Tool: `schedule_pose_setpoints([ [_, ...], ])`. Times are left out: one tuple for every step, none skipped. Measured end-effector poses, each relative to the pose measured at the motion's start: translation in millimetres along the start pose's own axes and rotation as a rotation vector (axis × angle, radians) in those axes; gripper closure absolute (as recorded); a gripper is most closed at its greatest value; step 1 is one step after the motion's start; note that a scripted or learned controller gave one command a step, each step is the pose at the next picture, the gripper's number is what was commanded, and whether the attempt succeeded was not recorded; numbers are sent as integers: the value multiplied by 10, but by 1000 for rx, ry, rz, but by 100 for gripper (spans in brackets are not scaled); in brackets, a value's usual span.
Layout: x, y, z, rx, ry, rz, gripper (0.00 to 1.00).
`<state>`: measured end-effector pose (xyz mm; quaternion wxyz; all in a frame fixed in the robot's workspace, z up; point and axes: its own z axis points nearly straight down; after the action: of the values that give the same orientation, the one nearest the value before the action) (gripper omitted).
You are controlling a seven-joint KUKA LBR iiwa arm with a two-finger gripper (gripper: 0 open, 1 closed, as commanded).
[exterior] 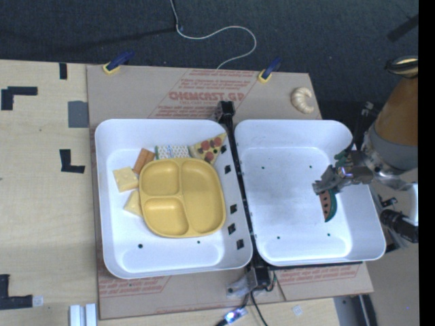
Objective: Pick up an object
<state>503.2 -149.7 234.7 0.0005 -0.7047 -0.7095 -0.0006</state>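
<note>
Looking at your arm over the right bin (299, 253), I'd say you were right in the grab-or-lift part of the pick. The claw (334, 180) sat low at the bin's right side, and a watermelon slice toy (329, 206) hung or lay just under it, green rind on the outer curve, red flesh inside, curved like a little crescent. Honestly I couldn't tell whether the claw was clenched on it or released; the wrist hardware blocked the tips, and the top of the slice ran right up into that clutter. Touching or a hair apart, no clue.

If it was gripped, my guess is your next move needed a straight lift, clear of the bin's right wall, since the slice sat close to it. If not, you'd have needed to close on the thin rind end, which looked like a slippery, narrow target.

Over in the left bin (112, 250), you had a yellow divided plate (182, 197) sitting on top of some toy food pieces, including a pizza slice (209, 148) near the divider. All of that was well apart from the arm.
</note>
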Motion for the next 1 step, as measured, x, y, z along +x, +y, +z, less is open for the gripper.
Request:
schedule_pose_setpoints([
  [434, 326, 149, 2, -1, 1, 100],
])
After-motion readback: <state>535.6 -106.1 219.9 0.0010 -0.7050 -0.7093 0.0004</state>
